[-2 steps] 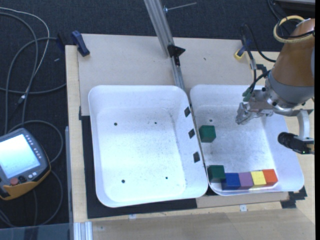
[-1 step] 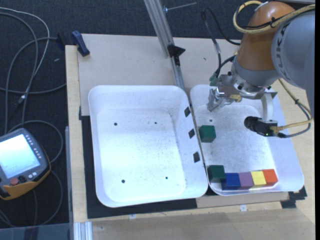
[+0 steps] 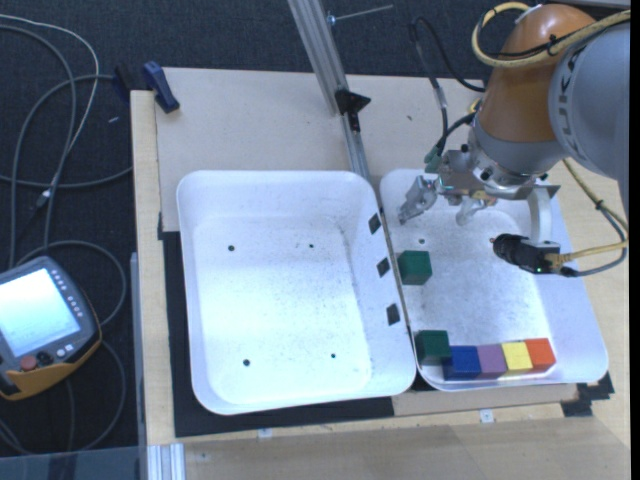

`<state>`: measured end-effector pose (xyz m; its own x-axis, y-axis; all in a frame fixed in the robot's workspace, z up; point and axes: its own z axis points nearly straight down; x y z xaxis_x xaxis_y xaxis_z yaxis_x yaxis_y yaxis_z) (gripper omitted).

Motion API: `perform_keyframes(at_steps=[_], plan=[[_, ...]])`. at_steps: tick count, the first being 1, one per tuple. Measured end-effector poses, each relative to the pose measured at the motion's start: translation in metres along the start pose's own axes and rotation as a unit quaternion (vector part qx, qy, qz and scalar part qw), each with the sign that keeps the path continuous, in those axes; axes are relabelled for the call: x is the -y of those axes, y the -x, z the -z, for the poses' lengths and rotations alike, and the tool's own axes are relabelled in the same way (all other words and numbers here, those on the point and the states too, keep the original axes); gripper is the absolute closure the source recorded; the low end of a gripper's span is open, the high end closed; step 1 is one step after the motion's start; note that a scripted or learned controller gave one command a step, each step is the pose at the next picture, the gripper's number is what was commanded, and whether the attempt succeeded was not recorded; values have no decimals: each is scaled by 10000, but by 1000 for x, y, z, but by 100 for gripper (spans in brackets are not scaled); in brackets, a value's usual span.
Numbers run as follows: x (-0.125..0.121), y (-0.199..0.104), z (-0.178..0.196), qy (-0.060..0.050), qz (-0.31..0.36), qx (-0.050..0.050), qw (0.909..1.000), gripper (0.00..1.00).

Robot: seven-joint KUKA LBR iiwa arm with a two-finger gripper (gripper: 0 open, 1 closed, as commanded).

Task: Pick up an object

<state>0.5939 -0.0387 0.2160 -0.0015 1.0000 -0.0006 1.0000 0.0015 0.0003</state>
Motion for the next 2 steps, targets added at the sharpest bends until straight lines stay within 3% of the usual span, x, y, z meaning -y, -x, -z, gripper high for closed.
perform_keyframes(at_steps=[1, 2], plan=[[40, -3, -17, -31, -8, -11, 10000, 0], [52, 76, -63, -38, -49, 5, 10000, 0]])
